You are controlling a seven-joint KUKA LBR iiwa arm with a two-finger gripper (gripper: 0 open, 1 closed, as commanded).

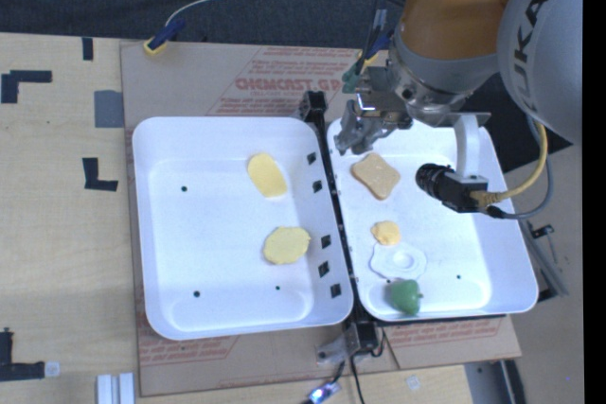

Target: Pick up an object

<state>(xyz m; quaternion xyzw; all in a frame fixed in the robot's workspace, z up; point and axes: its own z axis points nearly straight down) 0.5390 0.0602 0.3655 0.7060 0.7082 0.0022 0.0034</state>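
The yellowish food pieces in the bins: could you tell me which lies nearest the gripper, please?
The tan toast slice in the right bin, just below the gripper. The small piece lies lower; two yellow pieces lie in the left bin.

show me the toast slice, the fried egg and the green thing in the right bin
toast slice (375, 175), camera view, middle of its top face
fried egg (398, 261), camera view, on the white near the yolk
green thing (406, 297), camera view, middle of its rounded body

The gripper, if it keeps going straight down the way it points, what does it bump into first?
Probably the right bin's white floor near its top-left corner, beside the toast. The gripper points down there, with the toast just off to its side. Height is hard to judge from above.
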